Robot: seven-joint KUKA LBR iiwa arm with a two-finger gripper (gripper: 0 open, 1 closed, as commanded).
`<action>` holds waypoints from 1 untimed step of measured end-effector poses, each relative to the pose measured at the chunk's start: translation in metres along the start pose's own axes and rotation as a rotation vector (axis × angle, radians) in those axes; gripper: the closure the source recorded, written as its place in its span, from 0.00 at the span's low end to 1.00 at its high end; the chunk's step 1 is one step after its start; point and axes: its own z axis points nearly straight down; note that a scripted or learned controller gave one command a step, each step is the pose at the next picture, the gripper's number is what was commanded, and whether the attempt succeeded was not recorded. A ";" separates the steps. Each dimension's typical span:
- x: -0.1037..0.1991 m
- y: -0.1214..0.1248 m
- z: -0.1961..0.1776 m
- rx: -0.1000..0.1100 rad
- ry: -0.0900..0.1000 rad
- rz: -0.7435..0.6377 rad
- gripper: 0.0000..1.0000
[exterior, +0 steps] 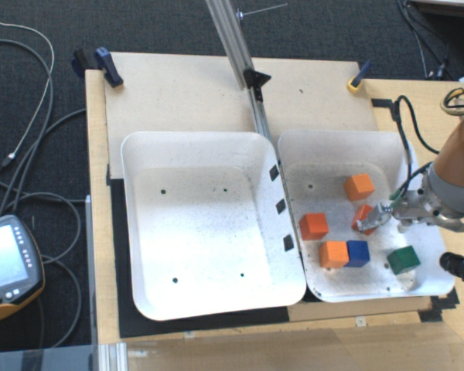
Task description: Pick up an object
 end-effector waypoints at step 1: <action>0.006 0.085 0.033 0.003 -0.001 -0.005 0.00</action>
